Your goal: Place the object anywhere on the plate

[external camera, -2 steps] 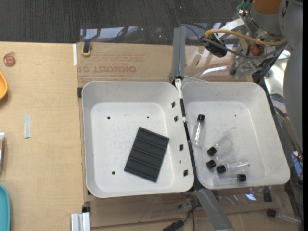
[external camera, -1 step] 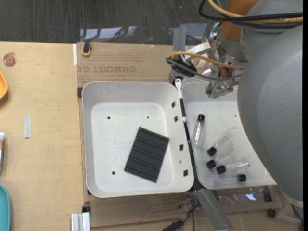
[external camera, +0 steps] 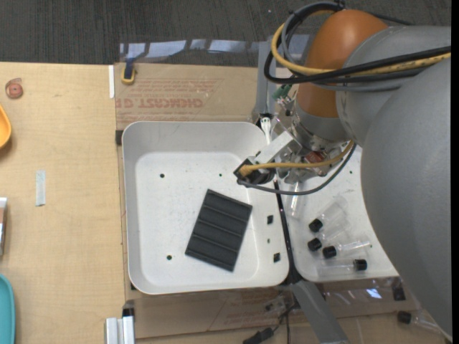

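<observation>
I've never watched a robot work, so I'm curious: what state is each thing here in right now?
Black ribbed plate: lying flat and askew in the left bin, no object on it.
Clear vials: capped in black, lying on their sides in the right bin.
Arm: bent down over the wall between the two bins, none of the vials seen in its grasp.

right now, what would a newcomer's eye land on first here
The big grey arm with its orange band looms at the right, bent over the seam between the two bins. Next comes a black ridged slab, lying askew in the left bin, stark against the white. A few clear vials with black caps lie scattered in the right bin.
</observation>
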Controlling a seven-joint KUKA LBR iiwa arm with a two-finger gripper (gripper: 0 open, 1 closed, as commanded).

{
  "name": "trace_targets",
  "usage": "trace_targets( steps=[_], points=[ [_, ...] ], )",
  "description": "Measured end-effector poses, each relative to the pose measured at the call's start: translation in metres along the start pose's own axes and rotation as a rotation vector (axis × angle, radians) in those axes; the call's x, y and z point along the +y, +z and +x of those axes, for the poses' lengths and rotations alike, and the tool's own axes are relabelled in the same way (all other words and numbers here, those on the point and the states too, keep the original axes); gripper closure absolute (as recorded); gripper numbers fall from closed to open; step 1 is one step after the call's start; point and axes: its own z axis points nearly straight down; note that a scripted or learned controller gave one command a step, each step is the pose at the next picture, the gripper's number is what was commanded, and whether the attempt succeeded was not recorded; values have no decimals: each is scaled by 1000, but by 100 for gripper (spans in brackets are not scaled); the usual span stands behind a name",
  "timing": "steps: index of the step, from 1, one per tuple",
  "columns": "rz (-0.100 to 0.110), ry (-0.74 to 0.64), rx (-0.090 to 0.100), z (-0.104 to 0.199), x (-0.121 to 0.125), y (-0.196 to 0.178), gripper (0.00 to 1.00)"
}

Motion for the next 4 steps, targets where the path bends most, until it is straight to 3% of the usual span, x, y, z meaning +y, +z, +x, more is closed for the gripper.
trace_targets(
  steps=[1,2,3,4],
  points=[
    [0,-564,1,16,-62,39,100],
    [-3,-670,3,19,-75,-23,100],
    [-1,-845,1,-7,-42,-19,100],
    [-3,-1262,3,-15,-51,4,100]
  ],
)
